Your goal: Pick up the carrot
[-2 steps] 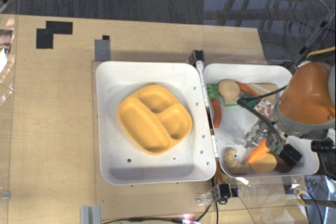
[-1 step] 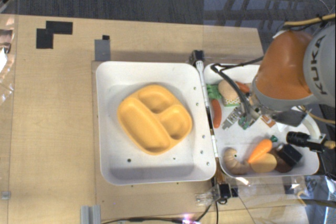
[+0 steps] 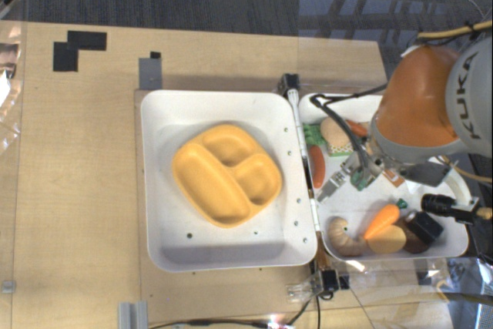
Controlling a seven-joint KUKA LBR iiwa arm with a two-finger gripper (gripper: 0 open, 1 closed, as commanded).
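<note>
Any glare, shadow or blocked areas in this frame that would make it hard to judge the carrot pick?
Camera view: evenly lit and sharp overall; the arm covers much of the right bin and shades its middle; the carrot remains visible and in focus; the gripper is small and cluttered, so its state is unclear; soft shadow along the left bin walls; faint reflections on the clear panel at the top.

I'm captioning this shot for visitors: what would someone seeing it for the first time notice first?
Probably the yellow tray with its compartments, sitting in the middle of the left bin. Next, the arm with its orange band looming over the right bin from the right. Below it, the carrot lies among other toy foods near that bin's front edge.
</note>
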